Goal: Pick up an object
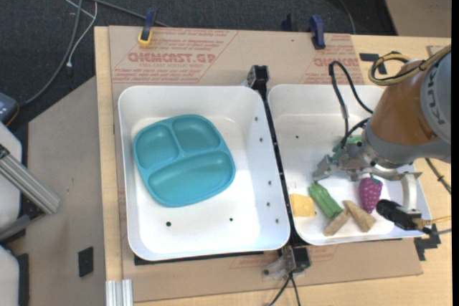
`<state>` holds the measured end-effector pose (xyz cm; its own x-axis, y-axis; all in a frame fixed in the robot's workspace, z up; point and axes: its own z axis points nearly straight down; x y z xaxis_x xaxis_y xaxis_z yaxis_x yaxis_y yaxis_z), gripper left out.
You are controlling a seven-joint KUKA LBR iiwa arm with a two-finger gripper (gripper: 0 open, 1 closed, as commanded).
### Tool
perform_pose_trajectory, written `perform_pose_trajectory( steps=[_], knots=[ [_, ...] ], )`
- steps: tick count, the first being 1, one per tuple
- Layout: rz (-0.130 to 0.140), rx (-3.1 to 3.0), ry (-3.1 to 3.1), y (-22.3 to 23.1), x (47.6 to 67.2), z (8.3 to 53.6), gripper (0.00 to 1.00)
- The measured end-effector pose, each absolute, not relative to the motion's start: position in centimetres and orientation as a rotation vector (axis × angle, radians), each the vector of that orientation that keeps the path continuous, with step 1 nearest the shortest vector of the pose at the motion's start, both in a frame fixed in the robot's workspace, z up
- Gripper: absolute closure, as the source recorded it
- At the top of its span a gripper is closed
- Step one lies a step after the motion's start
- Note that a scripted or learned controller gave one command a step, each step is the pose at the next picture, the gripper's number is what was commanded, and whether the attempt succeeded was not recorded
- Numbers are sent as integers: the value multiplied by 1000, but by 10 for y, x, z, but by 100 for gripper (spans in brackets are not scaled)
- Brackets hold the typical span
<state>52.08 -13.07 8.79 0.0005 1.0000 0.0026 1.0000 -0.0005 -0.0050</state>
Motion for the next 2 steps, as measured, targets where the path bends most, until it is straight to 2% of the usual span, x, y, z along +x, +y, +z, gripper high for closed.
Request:
perform_pose_trajectory(
  steps=[1, 2],
  knots=[
    [-2, -2222, -2219, -131, 522, 101, 100],
    [-6, -2224, -2227, -131, 522, 166, 100]
  ],
)
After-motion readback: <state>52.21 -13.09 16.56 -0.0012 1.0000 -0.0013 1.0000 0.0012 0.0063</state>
